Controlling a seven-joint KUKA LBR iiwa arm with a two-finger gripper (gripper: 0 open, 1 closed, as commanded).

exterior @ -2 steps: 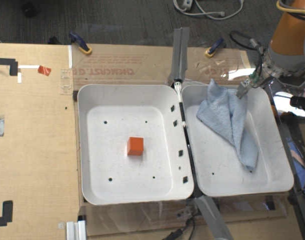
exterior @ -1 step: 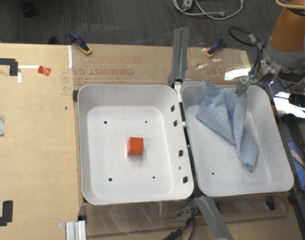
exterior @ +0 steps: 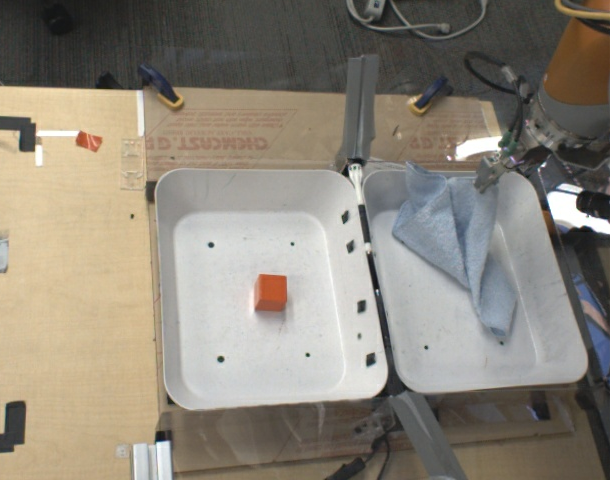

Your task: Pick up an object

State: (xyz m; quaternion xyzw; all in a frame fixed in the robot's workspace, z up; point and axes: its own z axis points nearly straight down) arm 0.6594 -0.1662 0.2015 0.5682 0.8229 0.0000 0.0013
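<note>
A blue-grey cloth [exterior: 455, 236] lies crumpled in the right bin [exterior: 545, 358], its folds running up to a peak at the bin's far right corner. My gripper [exterior: 485, 179] is at that peak, shut on the cloth's top corner, which is drawn up toward it. The rest of the cloth trails down and toward the bin's front right. A small orange-red cube [exterior: 271, 293] sits alone near the middle of the left bin [exterior: 185, 368], far from the gripper.
The arm's orange band [exterior: 581, 53] and grey wrist come in from the upper right above the right bin's far edge. A raised divider [exterior: 363, 238] separates the bins. Two clamps [exterior: 160, 85] [exterior: 427, 95] hold the cardboard behind the bins. Cables lie on the floor beyond.
</note>
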